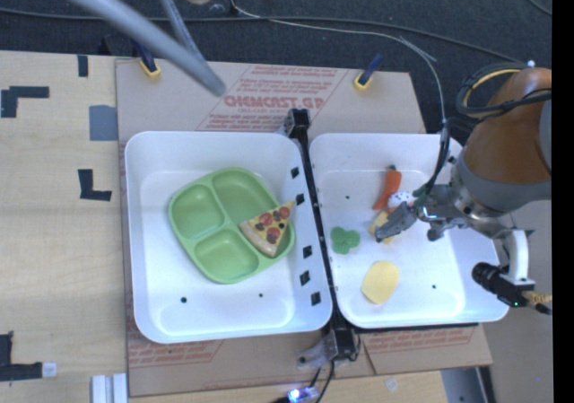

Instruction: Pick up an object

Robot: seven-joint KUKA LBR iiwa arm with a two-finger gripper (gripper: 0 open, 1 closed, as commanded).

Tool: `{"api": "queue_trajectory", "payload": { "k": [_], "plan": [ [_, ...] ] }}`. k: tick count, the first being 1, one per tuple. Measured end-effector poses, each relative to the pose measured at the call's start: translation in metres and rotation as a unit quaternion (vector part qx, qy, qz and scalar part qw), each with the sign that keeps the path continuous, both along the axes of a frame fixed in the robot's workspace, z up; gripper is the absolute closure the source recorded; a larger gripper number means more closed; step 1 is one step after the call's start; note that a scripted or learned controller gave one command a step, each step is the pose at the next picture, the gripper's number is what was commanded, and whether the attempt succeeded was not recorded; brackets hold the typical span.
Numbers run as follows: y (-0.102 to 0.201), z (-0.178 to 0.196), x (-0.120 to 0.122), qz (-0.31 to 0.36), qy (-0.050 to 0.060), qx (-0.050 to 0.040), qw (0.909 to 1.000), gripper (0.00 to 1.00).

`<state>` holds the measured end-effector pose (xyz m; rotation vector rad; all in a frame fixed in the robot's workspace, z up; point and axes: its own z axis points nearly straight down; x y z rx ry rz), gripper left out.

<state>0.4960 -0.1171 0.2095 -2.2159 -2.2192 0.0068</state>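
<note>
My gripper (392, 223) hangs in the right bin (448, 302), just below the toy carrot (391, 184); whether it's open, I cannot tell.

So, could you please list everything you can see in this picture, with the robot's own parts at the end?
Shallow white plastic bins: two, white, side by side on the bench.
Green divided plastic plate: one, green, in the left bin.
Toy pizza slice: one, yellow with red spots, on the plate's right part.
Orange toy carrot: one, orange, upper middle of the right bin.
Small green toy piece: one, green, left part of the right bin.
Pale yellow rounded toy: one, yellow, lower middle of the right bin.
Brown cardboard sheet: one, brown with red print, under the bins.
Arm: one, grey and orange, from the right.
End effector: one, dark, low over the right bin below the carrot.
</note>
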Motion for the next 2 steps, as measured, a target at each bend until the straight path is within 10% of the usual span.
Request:
{"api": "queue_trajectory", "payload": {
  "k": [2],
  "plan": [
    [0.000, -0.117, -0.007, 0.000, 0.001, 0.0006, 1.0000, 0.00]
  ]
}}
